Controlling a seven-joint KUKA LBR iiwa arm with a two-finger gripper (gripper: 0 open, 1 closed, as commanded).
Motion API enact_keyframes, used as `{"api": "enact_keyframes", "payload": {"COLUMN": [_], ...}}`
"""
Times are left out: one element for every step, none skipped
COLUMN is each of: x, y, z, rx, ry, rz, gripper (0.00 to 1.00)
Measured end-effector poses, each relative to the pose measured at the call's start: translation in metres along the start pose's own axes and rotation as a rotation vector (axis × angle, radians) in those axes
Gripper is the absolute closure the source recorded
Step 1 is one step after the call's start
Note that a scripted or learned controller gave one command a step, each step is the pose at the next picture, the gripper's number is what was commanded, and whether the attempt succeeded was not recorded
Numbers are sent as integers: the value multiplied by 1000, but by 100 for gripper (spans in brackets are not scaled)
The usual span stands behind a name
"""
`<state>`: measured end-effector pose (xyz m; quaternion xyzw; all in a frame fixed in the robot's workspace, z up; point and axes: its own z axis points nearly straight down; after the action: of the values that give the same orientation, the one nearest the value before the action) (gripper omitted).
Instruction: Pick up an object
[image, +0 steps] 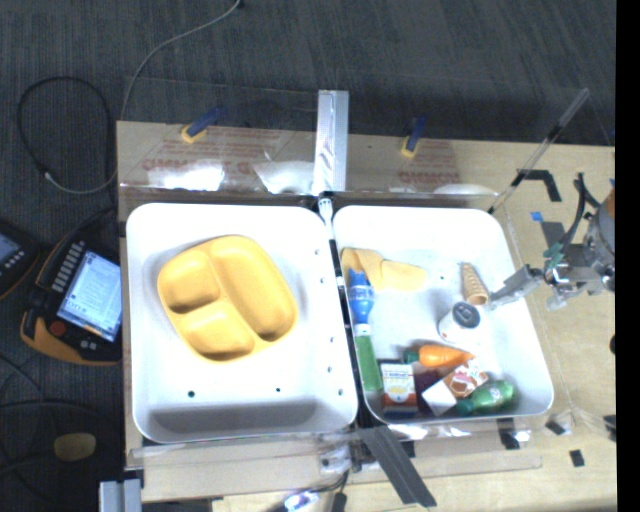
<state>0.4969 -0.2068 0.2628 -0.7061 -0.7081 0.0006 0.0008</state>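
The right bin (520, 330) holds several small objects. A blue bottle (359, 297) lies along its left wall beside a yellow piece (385, 270). A toy ice-cream cone (474, 283) and a grey round object (462, 316) sit near the middle. A carrot (440, 355), a green item (488, 397) and red-and-white packets (400, 382) crowd the front. My gripper (565, 270) hangs over the bench just outside the bin's right rim, apart from all the objects, with nothing seen in it.
The left bin (150, 400) carries a yellow divided plate (225, 295). A metal post (331, 140) stands behind the seam between the bins. Cables and a handheld pendant (85, 300) lie on the floor at the left.
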Motion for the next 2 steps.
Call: {"api": "enact_keyframes", "payload": {"x": [18,2], "y": [39,31], "z": [100,146], "rx": [1,-11], "ry": [0,-1], "rz": [-37,-16], "gripper": [0,0]}}
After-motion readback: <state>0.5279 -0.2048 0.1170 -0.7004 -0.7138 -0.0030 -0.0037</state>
